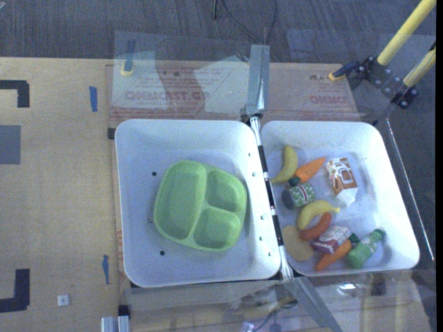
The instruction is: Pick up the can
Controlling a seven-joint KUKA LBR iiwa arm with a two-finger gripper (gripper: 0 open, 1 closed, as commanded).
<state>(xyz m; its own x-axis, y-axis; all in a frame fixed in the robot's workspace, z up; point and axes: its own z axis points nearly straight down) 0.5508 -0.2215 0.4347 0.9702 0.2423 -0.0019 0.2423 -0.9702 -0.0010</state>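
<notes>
The can [298, 195] lies on its side in the right bin [394, 178], close to that bin's left wall. It has a green label and a dark end facing the divider. A carrot [309, 169] sits just above it, touching or nearly touching the can's upper end. A banana [286, 164] lies above and left of the can, and a second banana [316, 211] lies just below and right of it. A white and orange carton [342, 178] rests near the middle of the bin. A green bottle [364, 248] lies near the lower right corner. The left bin [131, 185] holds a green divided plate [200, 205]. Both bins rest on the bench [55, 206]. The gripper's state cannot be told from this position.
</notes>
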